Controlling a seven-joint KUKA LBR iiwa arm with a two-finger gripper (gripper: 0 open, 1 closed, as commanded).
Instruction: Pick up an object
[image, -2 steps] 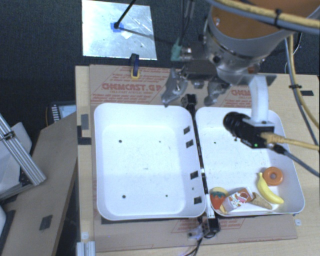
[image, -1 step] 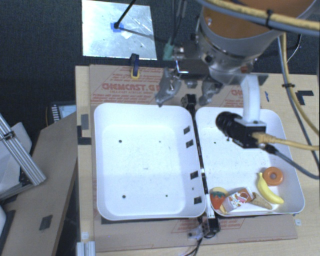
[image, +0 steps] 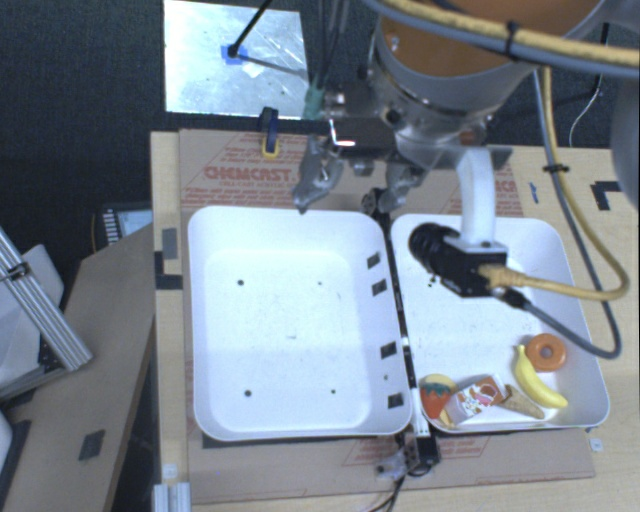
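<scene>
My gripper hangs high over the far rim between the two bins, its two fingers spread open with nothing between them. The objects lie well away from it, in the near corner of the right bin: a yellow banana, an orange ring-shaped toy, a red-orange round fruit, a red and white packet and a tan cone-shaped piece.
The left bin sits beside the right one, joined by a black-clipped divider. A black camera unit with a yellow cable hangs from the wrist over the right bin. A cardboard sheet lies under both bins.
</scene>
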